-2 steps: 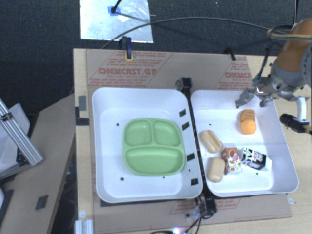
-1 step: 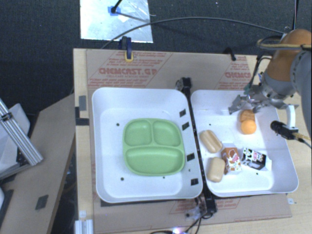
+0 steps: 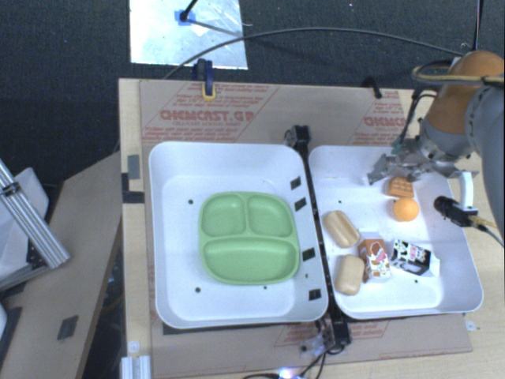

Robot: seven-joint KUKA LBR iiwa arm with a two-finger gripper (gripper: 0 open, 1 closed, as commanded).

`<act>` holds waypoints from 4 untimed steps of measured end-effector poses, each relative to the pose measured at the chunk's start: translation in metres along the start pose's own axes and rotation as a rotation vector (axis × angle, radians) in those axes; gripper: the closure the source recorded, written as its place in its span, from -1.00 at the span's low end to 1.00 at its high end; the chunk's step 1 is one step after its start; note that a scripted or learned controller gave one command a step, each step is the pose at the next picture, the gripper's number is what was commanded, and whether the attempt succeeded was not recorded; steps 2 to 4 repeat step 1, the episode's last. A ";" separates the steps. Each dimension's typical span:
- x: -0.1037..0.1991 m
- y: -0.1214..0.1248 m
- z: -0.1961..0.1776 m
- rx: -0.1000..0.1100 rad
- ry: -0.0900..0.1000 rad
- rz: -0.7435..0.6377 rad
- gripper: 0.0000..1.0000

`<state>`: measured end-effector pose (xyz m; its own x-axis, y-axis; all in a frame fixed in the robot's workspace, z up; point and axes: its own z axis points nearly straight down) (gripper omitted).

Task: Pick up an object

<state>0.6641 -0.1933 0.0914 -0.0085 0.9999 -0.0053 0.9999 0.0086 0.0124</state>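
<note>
My gripper [image 3: 397,167] hangs over the far part of the right bin [image 3: 461,279]. Right below it lies a small orange-brown waffle-like piece [image 3: 400,187]; whether they touch I cannot tell. An orange ball [image 3: 405,209] sits just in front of that piece. Closer to the middle lie a tan bread roll [image 3: 341,227] and a second tan roll [image 3: 349,274]. A small red-and-white carton [image 3: 376,260] stands next to a black-and-white cow-patterned pack [image 3: 412,257].
The left bin [image 3: 173,212] holds a green divided plate [image 3: 248,238]. A black divider strip [image 3: 309,212] with clips runs between the bins. A blue-and-yellow clamp [image 3: 206,78] sits on the cardboard behind the bins.
</note>
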 end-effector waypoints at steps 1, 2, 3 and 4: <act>-0.002 0.003 -0.015 -0.012 -0.008 -0.002 1.00; -0.002 0.003 -0.015 -0.012 -0.008 -0.002 1.00; -0.002 0.003 -0.015 -0.012 -0.008 -0.002 1.00; -0.002 0.003 -0.015 -0.012 -0.008 -0.002 1.00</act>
